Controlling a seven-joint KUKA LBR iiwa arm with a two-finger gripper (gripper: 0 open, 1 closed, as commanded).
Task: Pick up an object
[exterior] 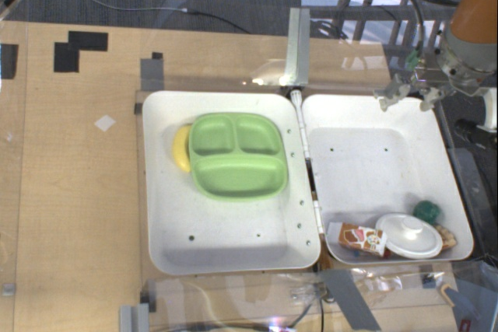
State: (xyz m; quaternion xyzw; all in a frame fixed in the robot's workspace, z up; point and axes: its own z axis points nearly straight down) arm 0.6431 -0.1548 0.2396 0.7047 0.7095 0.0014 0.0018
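A: Which thing would you go for?

B: The white bowl, lying upside down in the near right corner of the right bin. It looks stiff, light and smooth, so likely slippery; its rim is the place to pinch, since the domed back offers no purchase.

A: What crowds it?

B: A snack packet lies just to its left, touching or partly tucked under it; soft and crinkly by the look, easy to pinch in the middle but apt to slide. A small dark green thing sits just beyond the bowl, against the right wall. Something brownish peeks out at the bowl's right edge; I can't tell what it is.

A: And the other bin?

B: The left bin holds a green tray with three compartments, rigid and broad, hard to span except at an edge. A banana lies against its left side, partly under it.

A: The gripper?

B: The gripper hangs over the far right corner of the right bin, well apart from the bowl. Its fingers look spread, with nothing between them.
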